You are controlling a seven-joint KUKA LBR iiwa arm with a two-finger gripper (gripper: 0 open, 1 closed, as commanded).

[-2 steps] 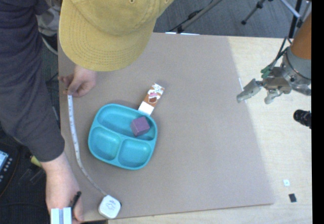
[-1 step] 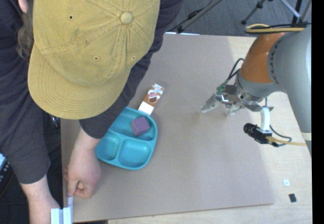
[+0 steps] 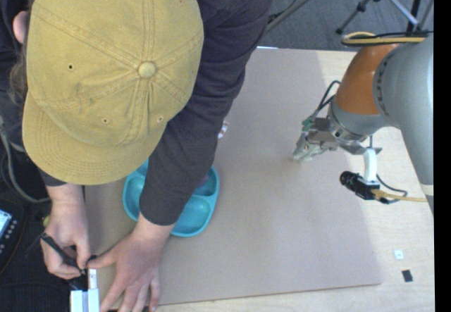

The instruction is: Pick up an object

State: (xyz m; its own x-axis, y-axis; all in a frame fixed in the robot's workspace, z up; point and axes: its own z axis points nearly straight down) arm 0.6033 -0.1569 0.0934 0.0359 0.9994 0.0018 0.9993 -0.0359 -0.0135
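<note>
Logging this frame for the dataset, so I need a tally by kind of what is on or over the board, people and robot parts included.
Person in a yellow cap leaning over the board: 1
Turquoise dish on the board: 1
Robot arm with gripper over the board: 1
Total: 3

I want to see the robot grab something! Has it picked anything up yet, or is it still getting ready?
Nothing looks picked up yet. The grey robot arm with the orange band hangs its pincer over bare beige board, with nothing under it. Right now a person in a yellow cap leans over the bench, hands busy at the front edge, partly covering a turquoise plastic dish. The whole grab is still left.
</note>
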